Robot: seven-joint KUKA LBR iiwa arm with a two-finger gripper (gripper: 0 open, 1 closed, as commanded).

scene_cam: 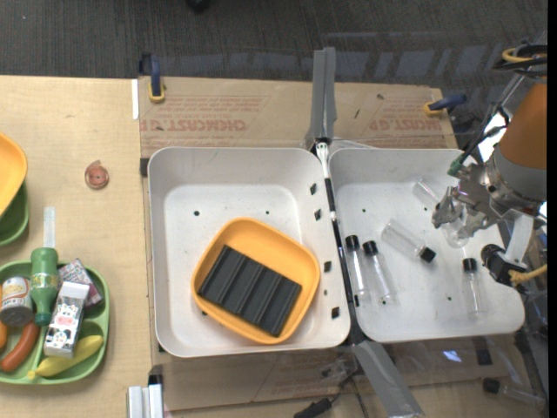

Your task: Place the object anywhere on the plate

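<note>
Orange plate (305, 259): sitting in the left bin (174, 190), toward its front, turned a little askew.
Dark ribbed block (250, 291): lying flat on that orange plate, four raised ridges running across it, tilted the same way as the plate.
Right bin (409, 320): white, shallow, pressed up against the left one along the middle divider, and here is where the clear tubes are scattered.
Tubes near the divider: two clear plastic tubes with black caps, one (354, 264) just beside the bin's left wall, the other (377, 271) right next to it, both pointing front to back.
Middle tube (407, 240): lying at a slant, black cap toward the front right, near the centre of the bin.
Far-right tube (471, 286): black cap at its upper end, close to the front right corner.
Gripper (457, 220): metal-grey, down over the right side of the right bin, arm coming in from the right with the orange band above it.
Fingers: they are lost in a clutter of metal and clear plastic, so I cannot tell whether they are spread or closed, or whether anything sits between them.
Side table: green tray (87, 355) with toy food and a small bottle, well apart from both bins.
</note>
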